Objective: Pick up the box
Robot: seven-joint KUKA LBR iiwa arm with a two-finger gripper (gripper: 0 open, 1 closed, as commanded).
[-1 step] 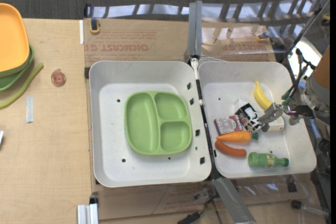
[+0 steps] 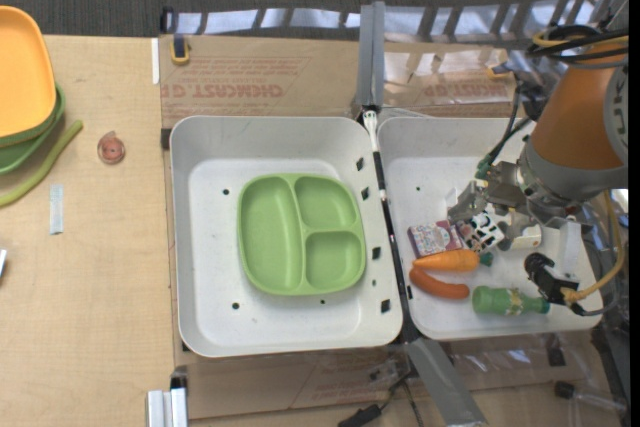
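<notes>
box (image 2: 433, 238) mid right bin (image 2: 420, 155) | tool (image 2: 487, 223) just beside | carrot (image 2: 447, 261) touching

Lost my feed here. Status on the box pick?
Hand low in right bin, over the toys. Box lying flat beside it, not lifted. Carrot and cow-print toy crowd the box.
</notes>
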